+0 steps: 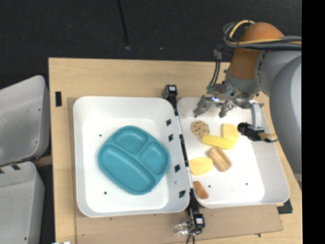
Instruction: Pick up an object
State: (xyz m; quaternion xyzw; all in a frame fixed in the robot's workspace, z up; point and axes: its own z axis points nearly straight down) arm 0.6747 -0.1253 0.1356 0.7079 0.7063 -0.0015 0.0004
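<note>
The objects available for picking lay in the right bin (264,187), grouped toward its left half. A round speckled cookie (200,128) sat farthest from the viewer, near the bin's far left corner. Just right of it and slightly nearer lay a long yellow piece (219,142), tilted, with a paler yellow block (230,131) touching its far right end. Nearer still, a tan bread-like roll (220,159) lay beside a yellow wedge (200,165) on its left; the two appeared to touch. A small orange-brown piece (201,190) rested alone at the bin's near left edge, apart from the rest.

The gripper (216,105) hung over the far part of the right bin, just beyond the cookie and the pale yellow block. Its two fingers (202,106) stood apart, with nothing seen between them. Above it rose the orange band (251,50) of the grey arm (284,80), which entered from the right.

The left bin (91,197) held a teal divided plate (133,159), lying flat near its centre. Both bins rested side by side on a light wooden bench (117,70).
</note>
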